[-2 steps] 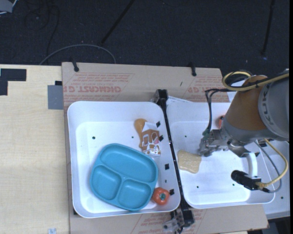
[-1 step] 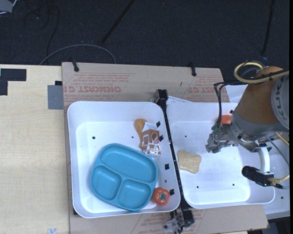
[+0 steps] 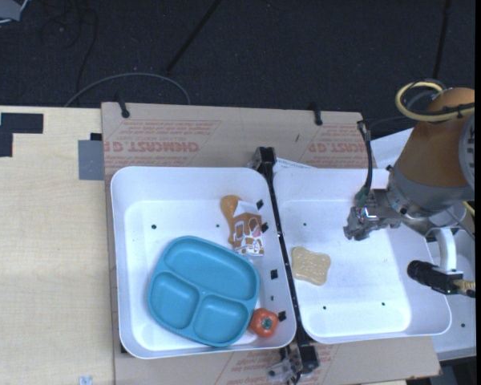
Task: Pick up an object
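A tan, toast-like flat piece (image 3: 311, 265) lies on the floor of the right bin (image 3: 361, 315), near its left wall. My gripper (image 3: 359, 224) hangs over the right bin's upper right part, to the right of and a little above the tan piece, apart from it. Nothing shows between its metal tips. In the left bin (image 3: 132, 215) lie a blue divided tray (image 3: 205, 289), a small orange-red tomato-like object (image 3: 264, 322) at the tray's lower right corner, a white and brown patterned packet (image 3: 247, 235) and a brown piece (image 3: 230, 207) above it.
A black divider (image 3: 277, 239) runs between the two bins. The grey and orange arm (image 3: 437, 163) fills the right side above the right bin. A black handle-like part (image 3: 433, 277) sticks out at the bin's right wall. Cardboard lies under both bins.
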{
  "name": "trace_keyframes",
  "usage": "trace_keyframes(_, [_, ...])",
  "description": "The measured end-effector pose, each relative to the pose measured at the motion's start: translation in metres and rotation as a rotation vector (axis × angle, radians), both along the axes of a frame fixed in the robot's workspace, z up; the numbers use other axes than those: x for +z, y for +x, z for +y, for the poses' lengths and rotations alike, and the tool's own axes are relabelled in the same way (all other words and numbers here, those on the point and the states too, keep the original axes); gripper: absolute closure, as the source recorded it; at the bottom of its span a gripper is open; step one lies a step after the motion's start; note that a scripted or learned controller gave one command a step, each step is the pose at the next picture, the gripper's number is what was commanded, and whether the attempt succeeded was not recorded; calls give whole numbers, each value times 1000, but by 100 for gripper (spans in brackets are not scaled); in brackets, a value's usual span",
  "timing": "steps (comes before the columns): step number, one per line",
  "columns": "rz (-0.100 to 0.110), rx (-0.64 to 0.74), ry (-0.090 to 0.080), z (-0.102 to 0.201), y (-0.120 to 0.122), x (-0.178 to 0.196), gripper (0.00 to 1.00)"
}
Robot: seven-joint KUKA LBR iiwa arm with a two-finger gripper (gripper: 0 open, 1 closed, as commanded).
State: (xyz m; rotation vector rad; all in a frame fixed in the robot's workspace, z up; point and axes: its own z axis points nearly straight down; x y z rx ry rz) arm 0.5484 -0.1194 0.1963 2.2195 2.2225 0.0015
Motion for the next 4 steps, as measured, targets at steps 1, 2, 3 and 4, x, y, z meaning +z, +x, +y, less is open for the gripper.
trace_keyframes(1, [-2, 0, -1, 1, 3, 63, 100])
trace_keyframes(2, [5, 3, 2, 60, -6, 61, 100])
trace_keyframes(3, [6, 2, 2, 107, -9, 45, 100])
trace_keyframes(4, [6, 2, 1, 159, -17, 35, 100])
